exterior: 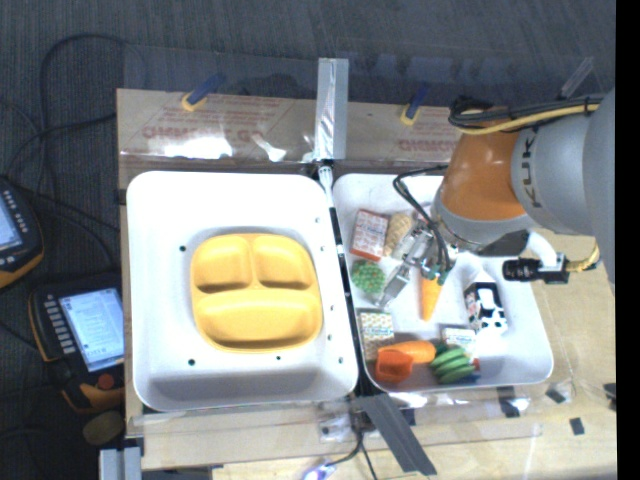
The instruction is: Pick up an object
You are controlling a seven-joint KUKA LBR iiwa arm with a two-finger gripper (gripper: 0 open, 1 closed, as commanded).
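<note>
My gripper (398,280) hangs low in the right bin (520,358), reaching down-left from the orange-banded wrist. Its tip is right beside a green round item (366,278), touching or nearly so. An orange carrot (430,295) lies just to the right of the gripper. A red and white packet (369,233) and a beige item (399,228) lie behind it. I see nothing held in the gripper.
The right bin also holds a patterned packet (375,324), an orange-red item (400,360), a green vegetable (455,363) and a black and white cow-patterned item (488,308). The left bin (160,228) holds a yellow compartment tray (256,288).
</note>
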